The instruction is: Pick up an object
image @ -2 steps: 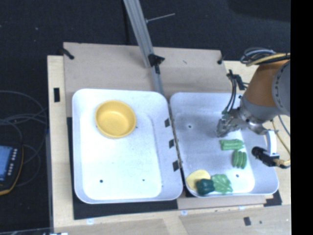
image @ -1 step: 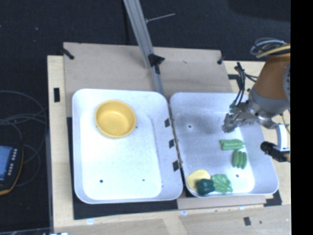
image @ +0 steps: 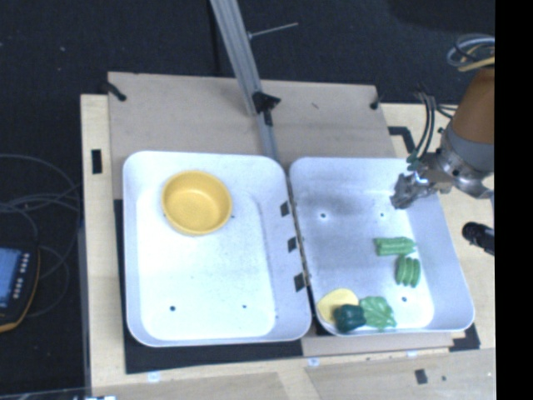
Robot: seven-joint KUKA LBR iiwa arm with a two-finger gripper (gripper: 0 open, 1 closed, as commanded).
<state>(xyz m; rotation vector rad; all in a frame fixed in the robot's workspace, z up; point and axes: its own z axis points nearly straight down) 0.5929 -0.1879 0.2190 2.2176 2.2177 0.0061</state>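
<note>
1. Presently, the gripper (image: 405,195) is seen over the upper right part of the right bin (image: 350,198), with the arm (image: 470,132) reaching in from the right edge of the camera view.
2. Whether anything is pinched cannot be told, as the gripper is small and dark against the white bin; no object is seen in it.
3. The candidate objects are gathered in the lower right part of the same bin: a light green piece (image: 393,245) lies nearest, almost directly below the gripper in the view, with its long axis running roughly left to right.
4. Just beside it, a little lower and to the right, a second green piece (image: 407,271) is laid with its long axis nearly at right angles to the first.
5. Further toward the near wall of the bin, a yellow item (image: 335,300), a dark green item (image: 350,316) and a pale green item (image: 379,311) are clustered, touching or nearly touching one another.
6. A yellow bowl (image: 196,202) sits in the upper left of the left bin (image: 208,298), well apart from the gripper.
7. It is judged that the coming move turns on travel toward the near side of the surface and a descent over the nearest green piece, closing across its short width.
</note>
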